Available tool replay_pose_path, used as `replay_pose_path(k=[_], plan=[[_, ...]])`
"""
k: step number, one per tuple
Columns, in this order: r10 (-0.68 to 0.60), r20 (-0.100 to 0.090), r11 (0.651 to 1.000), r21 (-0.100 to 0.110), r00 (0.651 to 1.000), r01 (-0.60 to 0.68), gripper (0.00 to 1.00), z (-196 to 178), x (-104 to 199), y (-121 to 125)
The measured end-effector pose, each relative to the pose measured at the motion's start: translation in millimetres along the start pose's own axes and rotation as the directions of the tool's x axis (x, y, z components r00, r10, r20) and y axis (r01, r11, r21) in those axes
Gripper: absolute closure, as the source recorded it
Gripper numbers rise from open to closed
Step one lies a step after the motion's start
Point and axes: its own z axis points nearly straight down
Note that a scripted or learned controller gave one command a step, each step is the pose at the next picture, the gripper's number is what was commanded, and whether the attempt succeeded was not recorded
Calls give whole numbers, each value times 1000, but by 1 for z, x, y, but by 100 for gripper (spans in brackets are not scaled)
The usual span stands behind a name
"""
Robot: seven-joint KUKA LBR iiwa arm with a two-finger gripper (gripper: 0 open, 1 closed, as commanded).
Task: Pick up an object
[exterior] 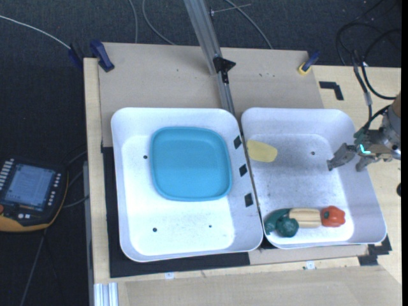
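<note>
Overhead slanted view of a wooden worktop (pixel 159 65) carrying two shallow white bins side by side. The left bin (pixel 127 190) contains a square blue plate (pixel 191 163), lying flat near its centre. The right bin (pixel 363 203) contains a pale yellow piece (pixel 262 151) near its upper left corner. Along its lower edge lie three items in a row: a dark green object (pixel 282 224), a tan roll-shaped object (pixel 306 217) and a red object (pixel 332 216), each touching the next. The end effector (pixel 350 160) hovers over the right bin's right side, well apart from every item. Its two fingers are spread apart and hold nothing.
</note>
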Motion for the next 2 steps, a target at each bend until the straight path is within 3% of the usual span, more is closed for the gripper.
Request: replay_pose_path(k=[1,2], plan=[[0,0,1000,0,1000,0,0,0,0,0],[0,-1,1000,3,1000,0,0,43,2,-5]])
